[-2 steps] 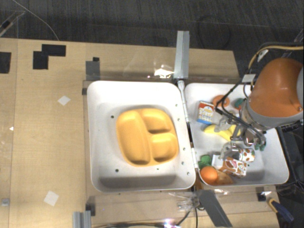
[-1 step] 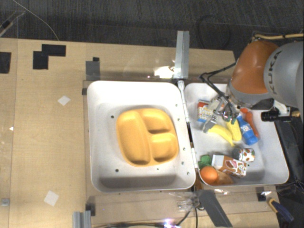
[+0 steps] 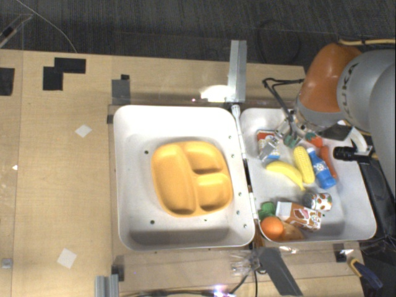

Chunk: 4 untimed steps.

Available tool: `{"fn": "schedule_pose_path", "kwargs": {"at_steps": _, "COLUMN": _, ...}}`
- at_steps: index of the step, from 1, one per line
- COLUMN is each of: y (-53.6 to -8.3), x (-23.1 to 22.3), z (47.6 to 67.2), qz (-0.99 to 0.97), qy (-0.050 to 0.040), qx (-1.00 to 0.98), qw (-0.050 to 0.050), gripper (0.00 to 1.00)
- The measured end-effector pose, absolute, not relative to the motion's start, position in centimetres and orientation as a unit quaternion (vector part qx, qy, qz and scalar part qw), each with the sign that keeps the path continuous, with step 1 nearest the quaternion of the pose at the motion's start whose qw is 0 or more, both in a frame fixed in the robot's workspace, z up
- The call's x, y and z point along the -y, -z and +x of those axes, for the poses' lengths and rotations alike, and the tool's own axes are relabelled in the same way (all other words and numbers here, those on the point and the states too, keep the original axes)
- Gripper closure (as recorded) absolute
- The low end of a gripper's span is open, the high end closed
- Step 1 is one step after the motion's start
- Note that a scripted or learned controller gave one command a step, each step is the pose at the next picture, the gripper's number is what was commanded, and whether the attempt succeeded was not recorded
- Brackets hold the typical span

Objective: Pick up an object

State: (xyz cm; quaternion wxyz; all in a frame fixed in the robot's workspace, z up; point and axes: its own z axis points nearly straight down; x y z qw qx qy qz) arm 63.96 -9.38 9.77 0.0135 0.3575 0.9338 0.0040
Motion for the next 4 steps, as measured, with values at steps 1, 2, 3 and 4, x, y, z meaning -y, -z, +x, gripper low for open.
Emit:
{"fn": "schedule_pose_path", "kwargs": {"at_steps": 1, "y": -8.9, "x": 9.0, "z": 65.6, "qz": 0.455, "qy": -0.0021, "qx": -0.891, "qw": 0.005, "gripper": 0.00}}
{"fn": "schedule_pose_path", "kwargs": {"at_steps": 2, "y": -8.9, "x": 8.9, "z": 65.6, "qz": 0.454, "qy": -0.0019, "qx": -0.891, "qw": 0.005, "gripper": 0.00}}
{"fn": "schedule_pose_path", "kwargs": {"at_steps": 3, "y": -8.9, "x": 11.0, "z": 66.5, "qz": 0.286, "qy": 0.0038, "qx": -0.958, "qw": -0.010, "gripper": 0.00}}
{"fn": "schedule_pose_path", "kwargs": {"at_steps": 4, "y": -8.8, "x": 12.2, "z": 66.2, "qz": 0.456, "qy": -0.0021, "qx": -0.890, "qw": -0.002, "gripper": 0.00}}
